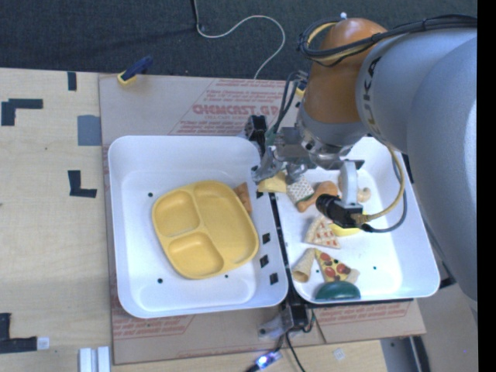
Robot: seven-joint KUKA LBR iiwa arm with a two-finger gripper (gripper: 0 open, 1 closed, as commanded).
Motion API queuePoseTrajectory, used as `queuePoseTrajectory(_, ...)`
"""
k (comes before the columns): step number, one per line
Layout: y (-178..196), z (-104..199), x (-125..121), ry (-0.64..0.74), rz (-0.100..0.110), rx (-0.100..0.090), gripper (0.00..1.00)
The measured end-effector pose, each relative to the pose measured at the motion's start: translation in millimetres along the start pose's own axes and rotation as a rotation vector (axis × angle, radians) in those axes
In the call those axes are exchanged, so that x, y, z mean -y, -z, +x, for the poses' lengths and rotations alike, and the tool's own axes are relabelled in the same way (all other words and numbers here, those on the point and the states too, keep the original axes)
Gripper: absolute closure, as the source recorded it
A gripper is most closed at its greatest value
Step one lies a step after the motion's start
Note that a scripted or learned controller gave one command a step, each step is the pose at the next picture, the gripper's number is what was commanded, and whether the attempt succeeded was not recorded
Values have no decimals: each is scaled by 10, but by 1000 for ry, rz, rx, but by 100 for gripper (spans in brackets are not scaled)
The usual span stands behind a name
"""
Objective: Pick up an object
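My gripper [273,167] hangs low over the divider between the two bins, at the left edge of the right bin [403,266]. A small yellow toy piece [271,184] lies directly beneath it; whether it is gripped is hidden by the wrist. Beside it sit a checkered waffle piece [301,193] and an orange-brown pastry [326,188]. Further forward lie two pizza slices [322,234] [336,270], a cone [302,263] and a dark green piece [338,291].
A yellow divided plate [205,228] fills the middle of the left bin [132,208], with a small orange piece [244,198] at its right edge. The big grey arm [418,91] covers the back of the right bin. A white cable [232,25] runs behind.
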State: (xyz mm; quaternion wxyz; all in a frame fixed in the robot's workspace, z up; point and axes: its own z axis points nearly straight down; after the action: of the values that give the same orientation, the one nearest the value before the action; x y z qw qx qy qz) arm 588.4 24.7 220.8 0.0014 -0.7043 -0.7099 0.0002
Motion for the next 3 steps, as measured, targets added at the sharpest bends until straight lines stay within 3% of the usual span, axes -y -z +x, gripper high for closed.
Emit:
queuePoseTrajectory(1,46,599,-204,0,-2,0,100)
queuePoseTrajectory(2,10,463,-32,-7,2,4,100)
queuePoseTrajectory(3,-69,462,-111,-6,0,4,100)
